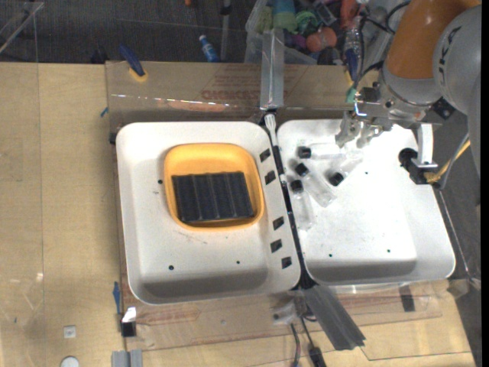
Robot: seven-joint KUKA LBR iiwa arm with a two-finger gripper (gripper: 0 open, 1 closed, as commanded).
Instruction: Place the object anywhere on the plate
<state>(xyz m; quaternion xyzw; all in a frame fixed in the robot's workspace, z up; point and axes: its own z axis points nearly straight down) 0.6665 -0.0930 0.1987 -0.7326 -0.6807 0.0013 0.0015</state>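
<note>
My arm: the grey arm with its orange band [424, 29] reaches in from 3 o'clock and ends over the far part of the right bin.
My gripper: my two-finger gripper [359, 132] hangs at the 12 o'clock side of the right shallow white bin [397, 243]; I cannot tell its state from this view.
Object: a clear plastic piece with small black parts [321, 170] lies on the right bin's floor toward its 10 o'clock corner.
Object to gripper: it sits at about 7 o'clock from my gripper, near it; whether the two touch I cannot tell.
Plate: a rounded-square orange plate [214, 159] rests in the left shallow white bin [199, 270], slightly toward that bin's 12 o'clock side.
On the plate: a dark ribbed rectangular slab [212, 196] lies across its middle.
Object to plate: the clear piece is at 3 o'clock from the plate, across the divider [283, 197] between the bins, well apart from it.
</note>
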